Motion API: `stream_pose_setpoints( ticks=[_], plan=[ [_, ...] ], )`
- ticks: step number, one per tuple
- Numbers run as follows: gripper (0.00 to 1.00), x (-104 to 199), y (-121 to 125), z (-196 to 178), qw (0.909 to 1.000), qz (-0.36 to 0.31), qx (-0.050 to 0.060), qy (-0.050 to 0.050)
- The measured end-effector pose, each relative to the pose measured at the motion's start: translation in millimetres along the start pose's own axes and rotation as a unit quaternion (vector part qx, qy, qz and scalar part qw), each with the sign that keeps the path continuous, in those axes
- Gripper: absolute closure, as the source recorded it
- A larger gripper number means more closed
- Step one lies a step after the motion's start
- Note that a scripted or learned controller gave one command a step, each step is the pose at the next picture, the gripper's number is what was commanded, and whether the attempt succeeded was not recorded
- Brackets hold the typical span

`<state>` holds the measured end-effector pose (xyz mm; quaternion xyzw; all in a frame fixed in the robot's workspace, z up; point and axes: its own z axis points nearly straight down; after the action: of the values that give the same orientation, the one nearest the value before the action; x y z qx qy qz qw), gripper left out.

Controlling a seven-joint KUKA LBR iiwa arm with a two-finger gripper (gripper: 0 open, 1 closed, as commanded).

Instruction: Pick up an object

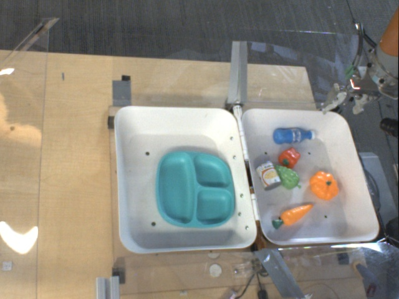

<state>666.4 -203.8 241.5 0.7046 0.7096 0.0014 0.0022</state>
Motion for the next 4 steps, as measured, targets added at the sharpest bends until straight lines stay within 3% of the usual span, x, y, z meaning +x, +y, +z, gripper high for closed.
stream_pose_setpoints(
  ticks=[1,2,3,4],
  plan=[
    [0.00,22,-29,145,1.0000,-0.001,-0.001,0.000],
    [0.00,78,-78,150,0.9992,-0.039,-0.004,0.000],
    [0.00,27,-5,156,0.9997,0.002,0.023,0.006],
    [0.00,5,-70,152,0.9994,-0.036,-0.003,-0.001]
  ],
)
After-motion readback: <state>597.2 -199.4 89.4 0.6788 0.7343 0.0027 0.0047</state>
